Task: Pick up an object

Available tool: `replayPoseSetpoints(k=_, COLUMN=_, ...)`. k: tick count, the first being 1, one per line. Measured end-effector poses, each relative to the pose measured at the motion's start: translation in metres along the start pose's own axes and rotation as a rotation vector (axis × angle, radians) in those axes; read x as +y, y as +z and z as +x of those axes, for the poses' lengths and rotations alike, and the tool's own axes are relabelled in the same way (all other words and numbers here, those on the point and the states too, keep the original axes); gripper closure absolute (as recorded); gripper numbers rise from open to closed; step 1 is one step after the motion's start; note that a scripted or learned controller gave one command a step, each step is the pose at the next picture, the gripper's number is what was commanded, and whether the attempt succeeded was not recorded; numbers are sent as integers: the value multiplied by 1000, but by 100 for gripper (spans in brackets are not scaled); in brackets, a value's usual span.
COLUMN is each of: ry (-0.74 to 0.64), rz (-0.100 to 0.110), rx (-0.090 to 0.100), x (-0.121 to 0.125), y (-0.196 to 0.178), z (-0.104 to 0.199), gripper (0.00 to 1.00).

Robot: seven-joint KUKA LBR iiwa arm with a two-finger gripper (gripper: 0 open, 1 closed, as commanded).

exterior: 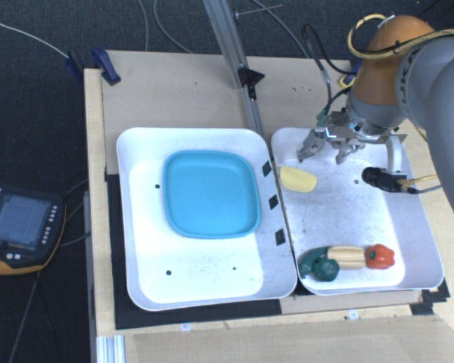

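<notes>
My gripper (324, 150) hangs over the back of the right bin (408, 225), fingers spread open with nothing between them. A pale yellow piece (297, 179) lies just below and left of the fingertips, near the bin's left wall. Along the front of the same bin lie a dark green object (319, 266), a tan cylinder (346, 257) and a red object (379, 256), side by side.
The left bin (140, 225) holds a blue square plate (210, 193). A metal pole (228, 44) slants down to the gap between the bins. A black cable part (382, 179) hangs beside the arm over the right bin. A handheld pendant (19, 229) lies on the floor at left.
</notes>
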State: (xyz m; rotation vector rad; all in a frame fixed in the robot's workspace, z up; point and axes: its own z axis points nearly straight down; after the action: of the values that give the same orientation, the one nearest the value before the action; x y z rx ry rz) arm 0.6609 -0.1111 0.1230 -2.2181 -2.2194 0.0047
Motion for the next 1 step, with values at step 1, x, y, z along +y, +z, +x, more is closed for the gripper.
replayPoseSetpoints(k=1, ry=0, rz=-3, rx=0, x=0, y=29, z=0, gripper=0)
